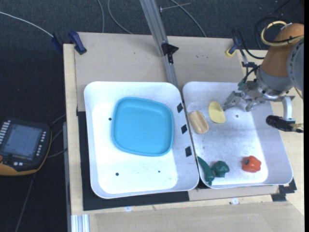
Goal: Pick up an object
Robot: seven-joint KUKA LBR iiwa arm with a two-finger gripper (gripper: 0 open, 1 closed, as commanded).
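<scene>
Left bin point(96, 129): blue plate point(143, 126) in middle. Right bin point(275, 149): tan piece point(198, 122) by left wall, yellow piece point(217, 112) beside it, green object point(215, 169) and red object point(251, 164) near front. Gripper point(237, 100) just right of yellow piece, fingers spread, nothing between them.

1 fixed camera above bench point(125, 57), angled down, both bins point(96, 144) visible

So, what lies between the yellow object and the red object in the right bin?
In the camera view, only bare white bin floor lies between the yellow object and the red object.
</scene>
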